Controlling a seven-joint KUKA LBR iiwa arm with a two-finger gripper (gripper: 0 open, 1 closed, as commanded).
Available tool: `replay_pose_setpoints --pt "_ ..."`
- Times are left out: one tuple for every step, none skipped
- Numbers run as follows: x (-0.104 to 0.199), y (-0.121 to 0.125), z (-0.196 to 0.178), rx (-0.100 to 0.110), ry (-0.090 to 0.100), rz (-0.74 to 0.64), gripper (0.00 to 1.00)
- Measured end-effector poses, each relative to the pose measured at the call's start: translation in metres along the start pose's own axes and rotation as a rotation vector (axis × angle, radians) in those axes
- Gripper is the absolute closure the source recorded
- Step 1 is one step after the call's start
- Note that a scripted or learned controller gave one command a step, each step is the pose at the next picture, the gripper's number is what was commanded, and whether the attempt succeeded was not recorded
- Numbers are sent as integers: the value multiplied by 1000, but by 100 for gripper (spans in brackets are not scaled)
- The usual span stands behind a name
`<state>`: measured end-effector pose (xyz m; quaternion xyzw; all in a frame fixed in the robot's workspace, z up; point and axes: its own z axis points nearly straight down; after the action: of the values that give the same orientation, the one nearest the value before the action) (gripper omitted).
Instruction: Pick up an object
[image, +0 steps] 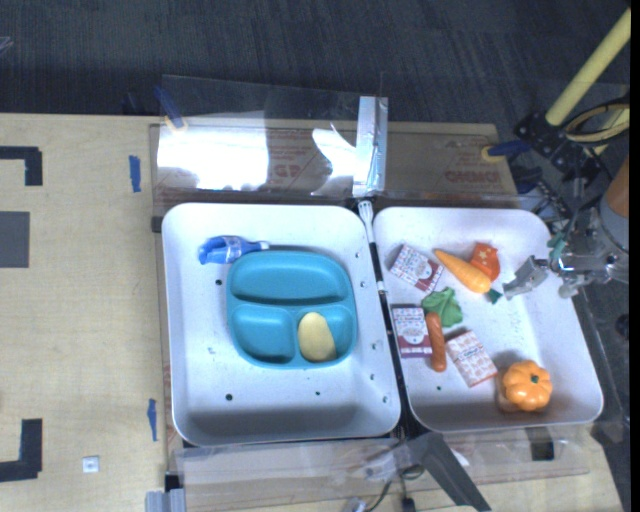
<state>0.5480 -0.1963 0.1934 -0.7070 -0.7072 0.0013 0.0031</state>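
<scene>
Two shallow white bins sit side by side on the pale wooden counter (80, 330). The tool (545, 270) hovers at the right bin's (560, 340) far edge; whether it is spread or pressed together I cannot tell, and nothing visibly sits in it. By my judgement, nothing is picked yet. Candidates lie nearby: a long orange toy carrot (466, 270) and a small orange plastic pumpkin (525, 386). The small red-and-white packets' (415, 267) print is unreadable.

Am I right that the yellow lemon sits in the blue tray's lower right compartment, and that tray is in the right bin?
Not quite. The camera view shows the blue tray in the left bin, not the right one. The yellow lemon does sit in the tray's lower right compartment.
</scene>
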Motion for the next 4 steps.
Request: replay_pose_setpoints --pt "-5 86 53 -2 -2 -174 0" --pt "6 93 106 -8 -4 -327 0" --pt "20 85 48 -12 -6 -264 0" --pt "22 82 106 -9 -6 -357 0"
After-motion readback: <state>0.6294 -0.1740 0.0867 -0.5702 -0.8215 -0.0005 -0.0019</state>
